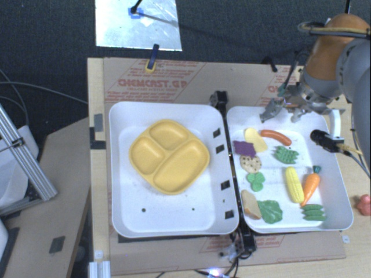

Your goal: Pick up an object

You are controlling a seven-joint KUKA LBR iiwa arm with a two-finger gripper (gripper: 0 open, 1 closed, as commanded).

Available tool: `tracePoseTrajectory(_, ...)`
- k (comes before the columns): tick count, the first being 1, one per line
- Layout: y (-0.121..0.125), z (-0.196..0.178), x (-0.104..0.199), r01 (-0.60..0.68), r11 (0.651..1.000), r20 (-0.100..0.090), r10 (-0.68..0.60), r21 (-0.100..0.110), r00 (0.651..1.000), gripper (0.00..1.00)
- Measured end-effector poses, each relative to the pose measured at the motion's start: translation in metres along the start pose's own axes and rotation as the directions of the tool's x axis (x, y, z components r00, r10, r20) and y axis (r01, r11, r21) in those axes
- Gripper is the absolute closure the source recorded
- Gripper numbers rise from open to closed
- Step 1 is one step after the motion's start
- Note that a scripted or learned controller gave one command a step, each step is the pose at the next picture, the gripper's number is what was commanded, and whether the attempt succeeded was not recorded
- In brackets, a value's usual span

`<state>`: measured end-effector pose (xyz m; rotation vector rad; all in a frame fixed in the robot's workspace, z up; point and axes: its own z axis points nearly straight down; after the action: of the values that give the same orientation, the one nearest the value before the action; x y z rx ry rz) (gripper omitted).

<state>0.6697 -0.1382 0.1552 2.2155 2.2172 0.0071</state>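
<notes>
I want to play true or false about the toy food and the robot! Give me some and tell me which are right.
1. The yellow three-compartment plastic plate sits in the left white bin. True.
2. The yellow toy corn cob lies beside the orange toy carrot. True.
3. The pincer is holding the red toy sausage. False: the sausage lies in the right white bin, and the pincer hovers above the bin's far edge.
4. The purple toy food piece lies on the plate. False: it lies in the right bin.
</notes>
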Motion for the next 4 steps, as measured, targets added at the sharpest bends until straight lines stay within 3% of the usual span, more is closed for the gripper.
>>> tracePoseTrajectory(1,-0.001,-0.001,-0.024,-0.001,1.0,0.0,0.001,0.004,1.0,0.0)
tracePoseTrajectory(2,-0.004,0.046,-0.071,-0.002,1.0,0.0,0.002,0.006,1.0,0.0)
tracePoseTrajectory(3,-0.001,0.071,0.061,0.013,1.0,-0.006,-0.013,0.007,1.0,0.0)
tracePoseTrajectory(4,0.0,0.058,0.052,0.005,1.0,-0.002,-0.005,0.002,1.0,1.0)
